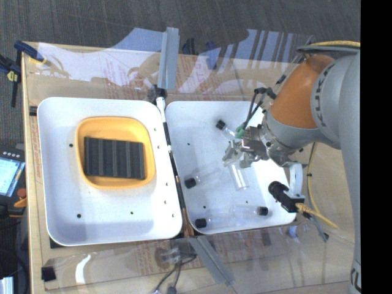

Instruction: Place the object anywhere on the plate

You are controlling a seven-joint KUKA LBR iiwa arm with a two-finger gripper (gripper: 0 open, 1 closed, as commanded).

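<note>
Two shallow white bins sit side by side on a wooden bench [37, 182], which stands on dark grey carpet [92, 8]. Taking the right bin [208, 127] as the landmark: the left bin [55, 213] touches its left wall, and holds a yellow plate [92, 130] with a dark ribbed centre. Clear plastic sheeting [92, 69] with faint red print lies on the bench beyond both bins.

Inside the right bin lie several clear tubes with black caps: one [222, 127] near its far middle, one [191, 181] by its left wall, one [201, 223] at its near left corner and one [260, 211] near its near wall. The gripper [236, 157] hovers over the bin's middle, and a clear tube [240, 177] lies just below its tip. Whether the fingers are spread or closed cannot be told here.
</note>
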